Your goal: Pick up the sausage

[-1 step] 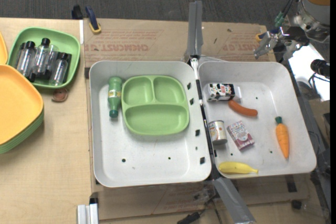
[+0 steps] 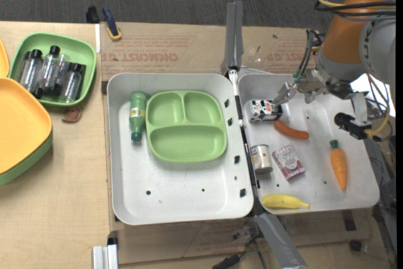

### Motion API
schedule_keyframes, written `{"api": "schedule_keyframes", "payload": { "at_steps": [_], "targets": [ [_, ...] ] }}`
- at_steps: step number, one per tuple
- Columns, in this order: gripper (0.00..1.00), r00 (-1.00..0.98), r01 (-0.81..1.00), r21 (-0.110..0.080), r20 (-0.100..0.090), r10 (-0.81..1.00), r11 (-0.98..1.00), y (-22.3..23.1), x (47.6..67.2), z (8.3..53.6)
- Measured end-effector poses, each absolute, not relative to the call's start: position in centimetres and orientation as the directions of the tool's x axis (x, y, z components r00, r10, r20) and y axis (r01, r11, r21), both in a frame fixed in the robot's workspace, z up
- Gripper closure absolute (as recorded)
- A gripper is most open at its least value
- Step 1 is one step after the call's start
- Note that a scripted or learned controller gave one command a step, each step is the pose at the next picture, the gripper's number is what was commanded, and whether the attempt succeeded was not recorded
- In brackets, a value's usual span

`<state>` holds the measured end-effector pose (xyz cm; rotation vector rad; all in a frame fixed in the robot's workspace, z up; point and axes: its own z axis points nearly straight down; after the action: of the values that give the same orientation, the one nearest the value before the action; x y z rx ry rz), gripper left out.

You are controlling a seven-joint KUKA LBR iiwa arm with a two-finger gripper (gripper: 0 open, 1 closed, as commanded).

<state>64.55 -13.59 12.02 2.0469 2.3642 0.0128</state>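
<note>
Sausage (image 2: 291,130) lies in the right bin (image 2: 359,198), just below the toy van (image 2: 264,109), long axis running left-right with a slight downward tilt rightward. My gripper (image 2: 284,92) hangs above and slightly left of it, near the van; I can't tell its state. I judge a short move down-right is needed, closing across the short axis.

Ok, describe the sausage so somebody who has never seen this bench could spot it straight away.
Find the right-hand white bin, the one the arm reaches into. In its upper left part, just below the small black-and-white toy, lies the sausage. It is a short, smooth, reddish-orange link lying nearly flat across, unlike the carrot further right, which is tapered with a green top.
</note>
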Motion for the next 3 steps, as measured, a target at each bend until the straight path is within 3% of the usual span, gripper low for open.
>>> {"api": "schedule_keyframes", "payload": {
  "at_steps": [1,2,3],
  "targets": [
    [0.0,-0.222,0.974,0.035,-0.013,0.975,0.223,-12.1,59.1,10.8],
    [0.0,-0.117,0.992,0.037,-0.005,0.993,0.117,-13.4,56.6,10.8],
    [1.0,-0.115,0.993,0.036,-0.005,0.993,0.115,-13.4,56.6,11.7]
  ]
}}
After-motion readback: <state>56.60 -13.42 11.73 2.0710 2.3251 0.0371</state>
